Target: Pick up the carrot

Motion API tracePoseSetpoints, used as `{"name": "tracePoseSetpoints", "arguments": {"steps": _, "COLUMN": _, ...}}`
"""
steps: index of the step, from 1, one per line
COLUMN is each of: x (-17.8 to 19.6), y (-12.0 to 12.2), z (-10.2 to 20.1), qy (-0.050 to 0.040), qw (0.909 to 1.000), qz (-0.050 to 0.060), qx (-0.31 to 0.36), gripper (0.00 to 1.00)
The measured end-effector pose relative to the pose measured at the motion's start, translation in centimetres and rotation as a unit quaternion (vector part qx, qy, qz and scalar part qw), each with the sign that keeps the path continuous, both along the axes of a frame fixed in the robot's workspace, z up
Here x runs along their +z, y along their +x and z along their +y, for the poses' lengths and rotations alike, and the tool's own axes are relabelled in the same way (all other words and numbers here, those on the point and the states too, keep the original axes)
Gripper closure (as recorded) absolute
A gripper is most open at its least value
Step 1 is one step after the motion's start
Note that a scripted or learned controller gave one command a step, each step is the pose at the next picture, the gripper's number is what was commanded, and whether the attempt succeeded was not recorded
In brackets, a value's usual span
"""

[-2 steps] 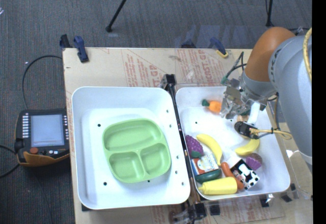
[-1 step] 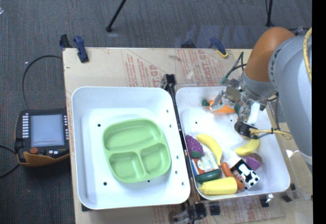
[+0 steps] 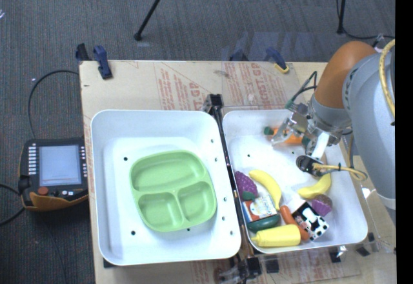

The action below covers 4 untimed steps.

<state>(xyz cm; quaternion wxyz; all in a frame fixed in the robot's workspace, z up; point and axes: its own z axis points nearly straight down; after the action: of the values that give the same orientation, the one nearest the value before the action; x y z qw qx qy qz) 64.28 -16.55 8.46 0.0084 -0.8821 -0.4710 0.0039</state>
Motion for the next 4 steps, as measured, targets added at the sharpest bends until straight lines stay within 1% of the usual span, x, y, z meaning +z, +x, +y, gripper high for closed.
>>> {"name": "tracePoseSetpoints", "arguments": {"steps": 1, "x": 1.1, "y": 0.1, "z": 0.1, "qy": -0.0011, "qw": 1.0000, "qz": -0.001, "qx": 0.004, "gripper": 1.00}}
{"name": "tracePoseSetpoints", "arguments": {"steps": 2, "x": 1.0, "y": 0.1, "z": 0.1, "qy": -0.0011, "qw": 1.0000, "qz": -0.001, "qx": 0.004, "gripper": 0.00}}
{"name": "tracePoseSetpoints", "arguments": {"steps": 3, "x": 2.0, "y": 0.1, "z": 0.1, "qy": -0.0006, "qw": 1.0000, "qz": 0.000, "qx": 0.005, "gripper": 1.00}}
{"name": "tracePoseSetpoints", "arguments": {"steps": 4, "x": 0.0, "y": -8.1, "z": 2.8, "qy": -0.0018, "qw": 0.9959, "qz": -0.003, "qx": 0.091, "gripper": 1.00}}
